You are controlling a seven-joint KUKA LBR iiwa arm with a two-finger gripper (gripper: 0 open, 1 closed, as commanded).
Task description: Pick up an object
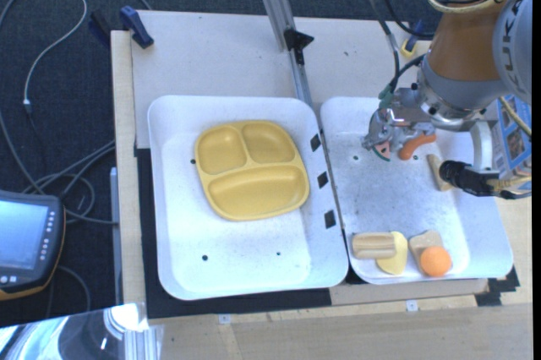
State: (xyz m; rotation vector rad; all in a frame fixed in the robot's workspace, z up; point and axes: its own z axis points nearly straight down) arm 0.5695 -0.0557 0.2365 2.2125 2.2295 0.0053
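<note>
One orange piece point(414, 149) lying just beside the gripper point(390, 137), toward the view's right, long axis running across the right bin point(397, 206). Hovering low over the bin's far end, jaws hiding whether spread or pressed together: cannot tell.

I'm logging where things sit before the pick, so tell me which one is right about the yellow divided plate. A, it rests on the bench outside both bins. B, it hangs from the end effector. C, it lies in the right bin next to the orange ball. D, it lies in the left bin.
D: the yellow divided plate lies flat in the left bin, while the orange ball sits in the right bin.
</note>
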